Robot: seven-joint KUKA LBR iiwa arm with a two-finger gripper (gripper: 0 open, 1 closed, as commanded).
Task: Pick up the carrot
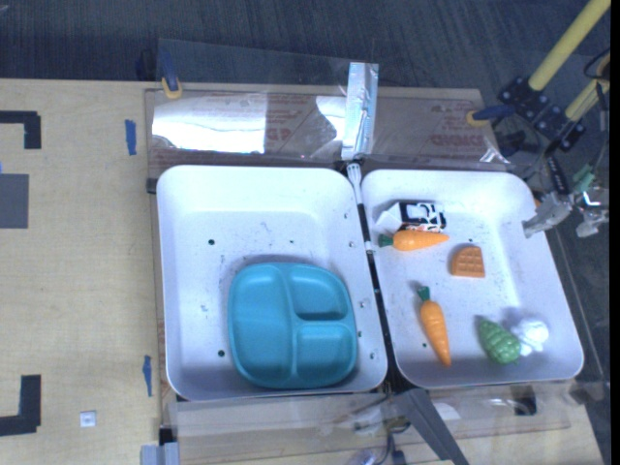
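Overhead, camera view. Two white bins side by side on the bench.

Left bin (184, 211): one teal divided plate (291, 325) in its near half, three compartments, nothing in them.

Right bin (504, 194): two carrots.
- Upper carrot (420, 241) lies crosswise near the far left corner, green end toward the divider between the bins. It is just beside or touching a black-and-white toy (420, 215) behind it.
- Lower carrot (435, 327) is near the bin's middle, green top pointing away and tip toward the near rim, apart from everything else.
- Orange ridged wedge (467, 262) sits right of the upper carrot, apart from it.
- Green knobbly piece (498, 341) is in the near right corner, touching a white lump (531, 334).

Gripper (567, 211): grey hardware at the right bin's far right rim, well apart from both carrots. It holds nothing. Whether it is apart or together, cannot tell; too small and cluttered.
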